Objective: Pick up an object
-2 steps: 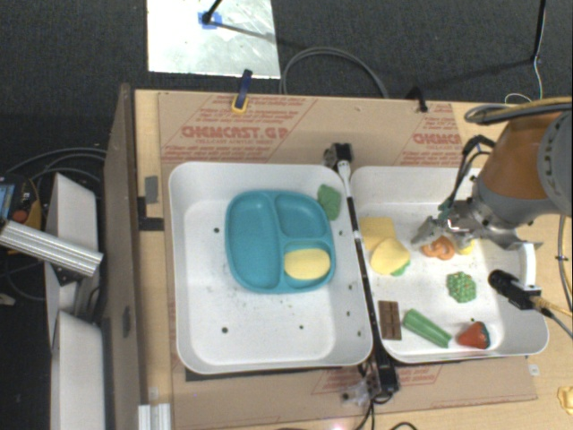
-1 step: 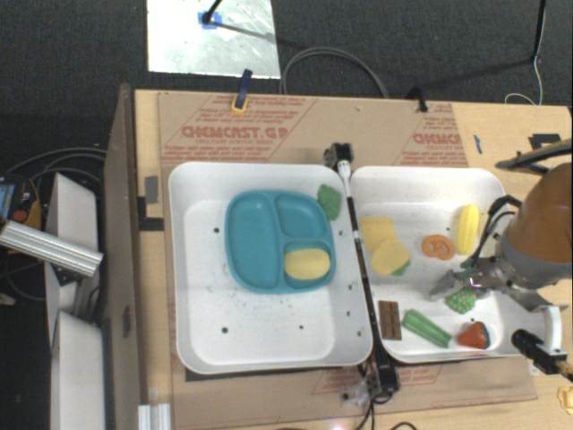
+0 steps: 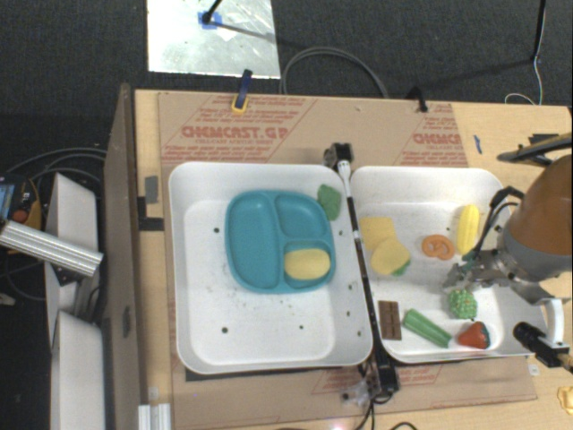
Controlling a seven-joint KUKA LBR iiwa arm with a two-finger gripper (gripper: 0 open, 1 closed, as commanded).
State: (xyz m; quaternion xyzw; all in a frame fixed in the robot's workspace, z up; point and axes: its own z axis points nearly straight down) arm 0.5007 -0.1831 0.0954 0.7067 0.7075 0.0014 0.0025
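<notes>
The strawberry [image 3: 474, 334] lay below the gripper [image 3: 463, 280], broccoli [image 3: 462, 305] directly under it. I was approaching; finger state undeterminable. Next: descend, close.

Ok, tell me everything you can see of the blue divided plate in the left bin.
The blue plate is a rounded-square teal tray, plastic by its look, with three compartments. It lies flat in the left bin, toward its right half. A yellow oval piece sits in its lower right compartment. A green piece lies at its upper right corner.
</notes>
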